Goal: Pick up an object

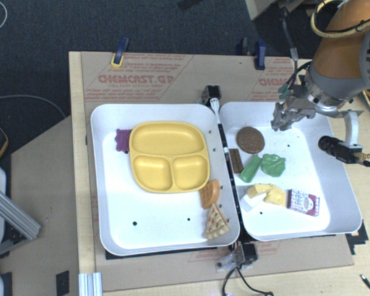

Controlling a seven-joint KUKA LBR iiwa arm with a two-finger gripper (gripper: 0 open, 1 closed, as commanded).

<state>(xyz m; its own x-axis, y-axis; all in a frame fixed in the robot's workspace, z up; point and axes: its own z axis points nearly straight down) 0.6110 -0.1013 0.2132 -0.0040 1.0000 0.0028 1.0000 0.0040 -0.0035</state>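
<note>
**Q:** Entry one. Where are the things you could pick?

**A:** Most lie in the right bin [317, 162], centre-right of the frame. A brown disc [251, 139] sits in its upper left part. Below it lies a green pepper [264, 165], tilted, with a small brown bar [235, 160] just to its left along the bin wall. Lower down is a yellow wedge [269, 194], and just right of that a red and white packet [303, 202].

**Q:** And your pincer?

**A:** My pincer [282, 119] is over the upper part of the right bin, up and to the right of the brown disc and apart from it. Whether it is released or clenched, I cannot tell; from this angle it reads as one dark shape.

**Q:** The left bin?

**A:** The left bin [117, 196] holds a yellow divided plate [170, 156] near its middle. A purple piece [122, 139] touches the plate's left edge. At the plate's lower right corner sits an orange roll [210, 193], and below that a waffle cone [216, 222] by the bin's lower right corner.

**Q:** Surroundings?

**A:** Both bins rest on a brown board [172, 76] printed with red lettering. One clamp [118, 54] grips its top edge at upper left.
</note>
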